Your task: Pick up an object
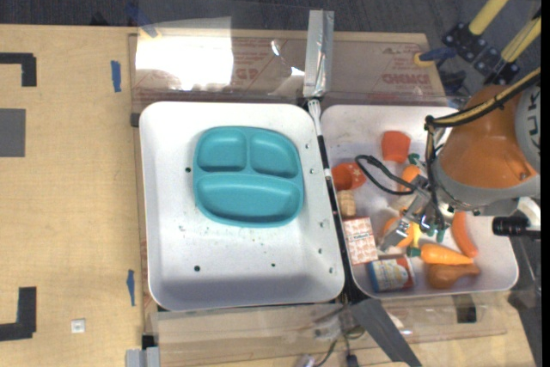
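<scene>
Camera view, from above at a slant: two shallow white bins sit side by side on a wooden bench (60, 211), with a clear plastic sheet (223, 56) standing behind them. The left bin (172, 271) holds one teal divided plate (249, 176) with three compartments, lying flat near the bin's middle. The right bin (507, 271) holds a loose cluster of small toy food items: one orange-red block (395, 144) near the back, one red-orange rounded piece (348, 176) beside the dividing wall, one small tan cork-like piece (346, 204) just below it, one pink-and-white printed packet (358, 238), one small can with a printed label (390, 273) near the front wall, one orange carrot (445, 253) lying on its side, one brownish-orange lump (444, 275) just in front of it, and one slim red-orange piece (464, 232) toward the right. The arm (485, 150), its orange band uppermost, reaches in from the right, and the gripper (412, 228) is down among the items between the packet and the carrot; whether it is released or clenched on anything cannot be told from this angle.
</scene>
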`<action>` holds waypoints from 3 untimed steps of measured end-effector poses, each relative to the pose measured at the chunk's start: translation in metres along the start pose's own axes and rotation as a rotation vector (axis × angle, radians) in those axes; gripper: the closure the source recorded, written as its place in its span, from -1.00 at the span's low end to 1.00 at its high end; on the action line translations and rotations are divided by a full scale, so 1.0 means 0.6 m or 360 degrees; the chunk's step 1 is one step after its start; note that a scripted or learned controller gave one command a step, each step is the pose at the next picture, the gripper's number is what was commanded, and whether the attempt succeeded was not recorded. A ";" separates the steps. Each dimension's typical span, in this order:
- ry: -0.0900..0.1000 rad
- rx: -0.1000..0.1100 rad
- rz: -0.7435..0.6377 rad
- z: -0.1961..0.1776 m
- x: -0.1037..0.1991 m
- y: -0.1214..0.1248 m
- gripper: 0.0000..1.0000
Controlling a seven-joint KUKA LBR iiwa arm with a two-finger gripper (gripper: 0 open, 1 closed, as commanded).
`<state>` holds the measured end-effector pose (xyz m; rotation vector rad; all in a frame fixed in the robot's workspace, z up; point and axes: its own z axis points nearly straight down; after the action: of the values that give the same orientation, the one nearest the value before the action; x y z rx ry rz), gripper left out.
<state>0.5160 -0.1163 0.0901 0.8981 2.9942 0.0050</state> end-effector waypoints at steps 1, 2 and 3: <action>-0.0031 0.0009 0.0189 -0.004 0.027 -0.002 -1.00; -0.0026 -0.0001 0.0178 -0.021 0.030 0.007 1.00; 0.0005 0.0000 0.0298 -0.246 0.077 0.091 1.00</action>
<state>0.5048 -0.0451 0.2373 1.1749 2.9001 0.0088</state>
